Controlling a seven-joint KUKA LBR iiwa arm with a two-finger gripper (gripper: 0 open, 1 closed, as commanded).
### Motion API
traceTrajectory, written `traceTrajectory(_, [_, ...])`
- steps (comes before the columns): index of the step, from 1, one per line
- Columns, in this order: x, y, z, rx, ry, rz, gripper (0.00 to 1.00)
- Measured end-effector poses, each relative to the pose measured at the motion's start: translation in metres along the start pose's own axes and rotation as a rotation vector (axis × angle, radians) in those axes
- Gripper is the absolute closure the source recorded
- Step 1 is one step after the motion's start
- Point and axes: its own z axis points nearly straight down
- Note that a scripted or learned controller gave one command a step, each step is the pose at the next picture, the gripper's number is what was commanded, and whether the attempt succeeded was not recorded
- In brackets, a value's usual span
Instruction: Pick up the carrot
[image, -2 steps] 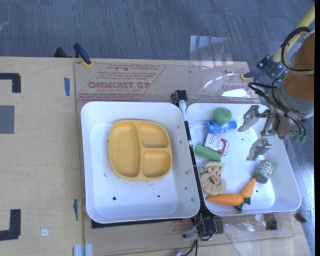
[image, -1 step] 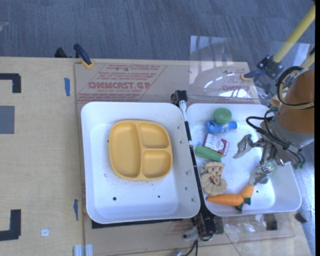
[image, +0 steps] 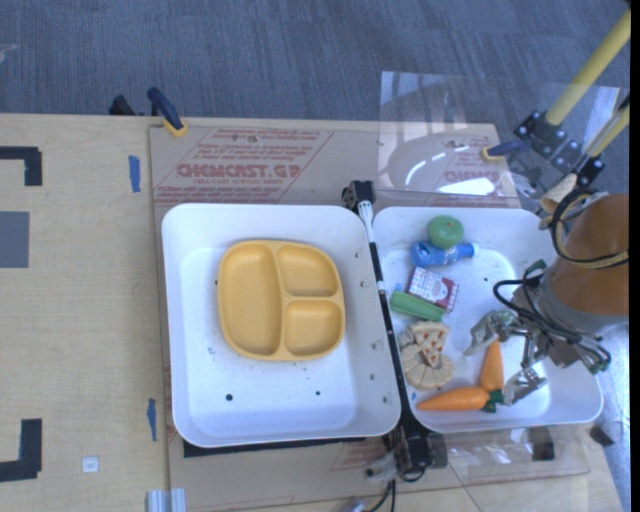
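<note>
Gripper (image: 507, 352) sits low in the right bin (image: 575, 400), fingers spread wide, one metal fingertip (image: 489, 328) at about 11 o'clock of a small upright carrot (image: 491, 366) and the other (image: 526, 380) at its 4 o'clock. The carrot stands between the two tips, but whether the tips touch it I cannot tell (contact too small to read). The grey arm with its orange band (image: 598, 262) comes in from 3 o'clock, black cables looping over the wrist.

A second, longer carrot (image: 455, 400) lies flat at 7 o'clock of the gripper, pointed end toward 9 o'clock, green stub end just beside the lower fingertip.

Rest of the right bin: pizza slice (image: 431, 346) overlapping a round cracker-like piece (image: 427, 374) at 9 o'clock of the gripper; green stick-shaped piece (image: 422, 306) above them; a small red-and-white packet (image: 433, 288) at 10 o'clock; a blue item (image: 440, 254) and a green round toy (image: 445, 231) near the bin's 12 o'clock edge.

Left bin (image: 200, 400) holds a yellow three-compartment plate (image: 281, 300), roughly centred, well apart from the gripper. Both bins rest on a cardboard sheet (image: 240, 165) atop the wooden bench (image: 70, 330).
</note>
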Motion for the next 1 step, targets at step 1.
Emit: traceTrajectory(1, [-0.0046, 0.0005, -0.0126, 0.006, -0.010, -0.005, 1.00])
